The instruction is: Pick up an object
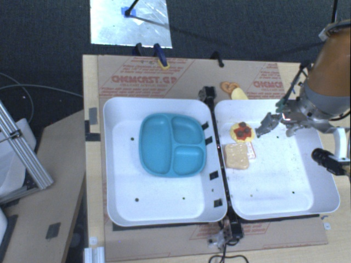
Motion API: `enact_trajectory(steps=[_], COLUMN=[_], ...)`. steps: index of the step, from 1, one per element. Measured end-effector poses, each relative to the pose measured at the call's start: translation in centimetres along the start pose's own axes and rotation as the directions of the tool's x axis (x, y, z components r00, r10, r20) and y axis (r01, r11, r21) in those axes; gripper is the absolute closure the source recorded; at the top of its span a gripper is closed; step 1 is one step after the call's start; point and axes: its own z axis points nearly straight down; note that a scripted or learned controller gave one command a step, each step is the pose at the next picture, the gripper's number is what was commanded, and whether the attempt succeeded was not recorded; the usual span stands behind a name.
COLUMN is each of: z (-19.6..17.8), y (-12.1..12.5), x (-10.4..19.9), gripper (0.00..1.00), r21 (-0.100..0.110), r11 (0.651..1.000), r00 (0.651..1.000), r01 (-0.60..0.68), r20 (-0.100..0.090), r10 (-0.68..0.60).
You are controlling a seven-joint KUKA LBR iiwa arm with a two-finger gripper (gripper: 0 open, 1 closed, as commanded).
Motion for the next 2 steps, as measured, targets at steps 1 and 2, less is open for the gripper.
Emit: enact_trajectory(steps=[1, 2], z=[14.6, 14.3], y=[0.9, -0.5], x=[-1.5, -1.9], gripper=[0.0, 0.0], r21=[-0.017, -0.011], r11=[1.0, 1.0], r00=[1.0, 1.0], r01=[0.001, -0.002], r20=[0.002, 0.0], r10=[-0.001, 0.002])
